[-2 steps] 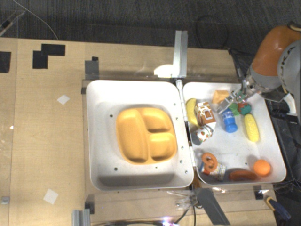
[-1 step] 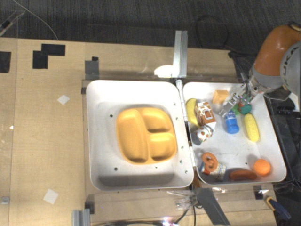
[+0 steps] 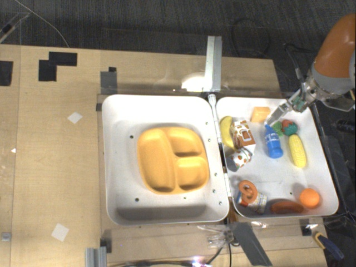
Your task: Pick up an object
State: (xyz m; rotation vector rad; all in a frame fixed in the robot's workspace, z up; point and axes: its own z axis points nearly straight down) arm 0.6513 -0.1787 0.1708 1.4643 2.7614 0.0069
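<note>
Over right bin (image 3: pixel 328 177), your arm slants toward 8 o'clock; gripper (image 3: pixel 276 115) above blue bottle (image 3: pixel 272 143), claw state unreadable.

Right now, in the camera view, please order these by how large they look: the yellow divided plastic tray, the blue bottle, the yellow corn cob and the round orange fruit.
1. Yellow divided plastic tray, clearly largest.
2. Yellow corn cob and blue bottle: they look alike, so I do not rank them.
3. Round orange fruit, smallest.

Two white bins (image 3: pixel 111 149), one yellow tray (image 3: pixel 172 159), roughly ten small objects (image 3: pixel 273 144)
</note>
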